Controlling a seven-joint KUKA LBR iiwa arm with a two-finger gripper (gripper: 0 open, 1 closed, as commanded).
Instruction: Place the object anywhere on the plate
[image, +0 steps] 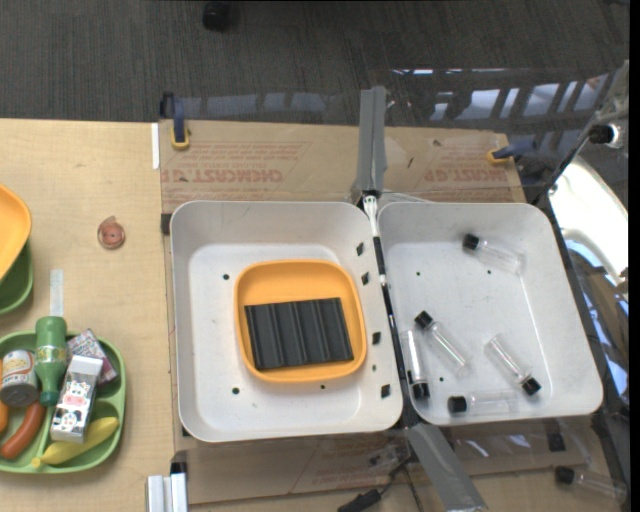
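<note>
An orange plate (300, 282) with rounded corners sits in the middle of the left white bin (200, 330). A dark grey, ribbed rectangular object (300, 333) lies flat on the plate and covers most of its floor. Several clear plastic tubes with black caps lie loose in the right white bin (560, 300): one near the back (492, 252), one at the centre (441, 341), one toward the front right (513, 365), and one along the front wall (480, 403).
A green tray of toy food and a small bottle (60, 400) rests on the wooden table at the far left, below an orange bowl (10, 235). Cardboard (260, 165) lies behind the bins. A grey post (372, 140) rises between them.
</note>
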